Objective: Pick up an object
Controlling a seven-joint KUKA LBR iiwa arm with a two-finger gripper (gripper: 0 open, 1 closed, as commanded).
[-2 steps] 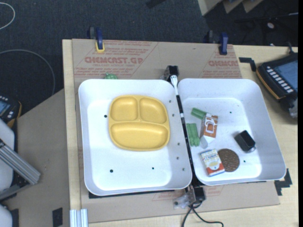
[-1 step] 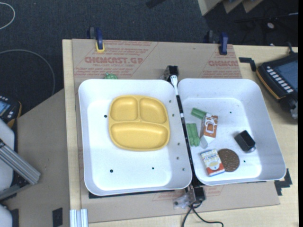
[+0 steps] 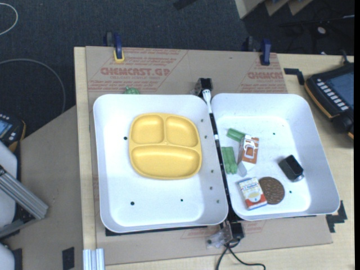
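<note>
Grey arm's pincer: cannot tell whether it is spread or pressed together.

Pickable objects all lie loose in the right bin point(image 3: 315, 128), none lifted:
- green cap piece point(image 3: 235, 134), near the bin's middle, tilted
- green bar point(image 3: 228, 160), close to the bin's left wall, lying lengthwise along it
- small orange-white box point(image 3: 250, 149), just right of the green bar, below the green cap piece
- black block point(image 3: 291, 167), right part of the floor, apart from the rest
- brown disc point(image 3: 272, 189), flat, near the front wall
- orange-white carton point(image 3: 251, 193), flat, touching or just beside the disc's left edge; cannot tell which

The left bin point(image 3: 112, 179) holds a yellow divided plate point(image 3: 165, 145), upright, three compartments, two small at the back and one long at the front, nothing in them. The bins sit side by side with edges meeting; a black clip point(image 3: 205, 85) sits at the back of the seam.

Both bins rest on a brown board point(image 3: 169, 66) with red print, held by two blue clamps point(image 3: 117, 41) point(image 3: 265, 50) at its back edge. A small green scrap point(image 3: 131, 90) lies on the board just behind the left bin. A black-and-orange handheld pendant point(image 3: 337, 91) lies on the bench right of the bins. A black cable point(image 3: 230, 252) trails off the front.
</note>
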